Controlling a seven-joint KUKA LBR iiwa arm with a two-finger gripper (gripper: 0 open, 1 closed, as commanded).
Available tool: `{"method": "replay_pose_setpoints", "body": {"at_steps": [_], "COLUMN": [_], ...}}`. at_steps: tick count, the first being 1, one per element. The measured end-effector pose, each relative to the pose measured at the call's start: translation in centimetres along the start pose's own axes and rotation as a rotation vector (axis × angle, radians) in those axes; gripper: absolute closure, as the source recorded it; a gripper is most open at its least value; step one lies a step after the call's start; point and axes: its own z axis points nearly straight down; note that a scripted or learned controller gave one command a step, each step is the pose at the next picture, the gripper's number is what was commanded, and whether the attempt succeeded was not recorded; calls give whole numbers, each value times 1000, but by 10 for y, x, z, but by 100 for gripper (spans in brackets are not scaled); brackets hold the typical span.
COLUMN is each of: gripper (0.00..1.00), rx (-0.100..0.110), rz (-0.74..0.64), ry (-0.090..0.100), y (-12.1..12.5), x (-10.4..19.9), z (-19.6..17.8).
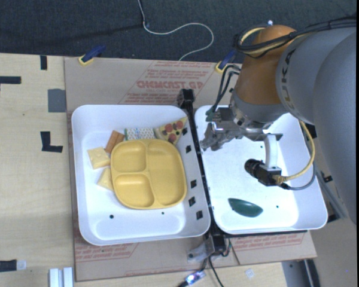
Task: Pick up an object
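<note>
Hovering over the right bin, fingers of undeterminable spread, green object well apart.

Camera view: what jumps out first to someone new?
The big grey arm with its orange band looms over the right bin, its gripper low near that bin's upper left corner. A yellow divided plate dominates the left bin, lying over smaller flat pieces. A dark green object lies alone near the right bin's front.
</note>
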Motion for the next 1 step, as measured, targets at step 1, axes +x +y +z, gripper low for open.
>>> {"method": "replay_pose_setpoints", "body": {"at_steps": [1], "gripper": [100], "rx": [-1], "rz": [0], "ry": [1], "y": [-6], "x": [-5], "z": [-18]}}
